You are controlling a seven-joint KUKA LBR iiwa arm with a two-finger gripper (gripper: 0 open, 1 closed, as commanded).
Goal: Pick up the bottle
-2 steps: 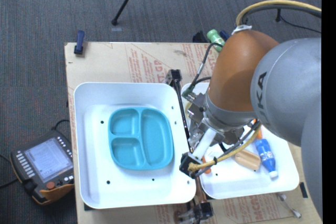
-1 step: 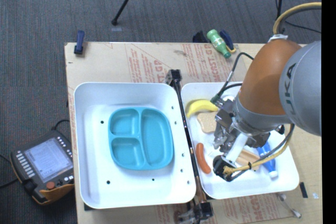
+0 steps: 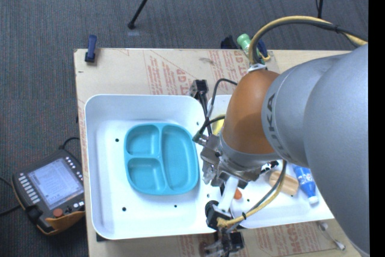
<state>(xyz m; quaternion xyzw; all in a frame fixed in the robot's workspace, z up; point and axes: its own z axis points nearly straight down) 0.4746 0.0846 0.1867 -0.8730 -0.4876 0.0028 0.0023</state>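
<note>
One fixed camera looks down at a slant on the bench (image 3: 150, 66) from above, close over the arm (image 3: 313, 117), with the bins (image 3: 99, 129) left of the hand (image 3: 224, 204).

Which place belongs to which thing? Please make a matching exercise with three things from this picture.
Things:
1. turquoise plastic divided plate
2. blue clamp
3. handheld control pendant with a screen

Places:
A. on the dark floor, left of the bench
B. inside the left white bin
C. at the bench's far left corner

Pairs: 1-B, 2-C, 3-A
</note>
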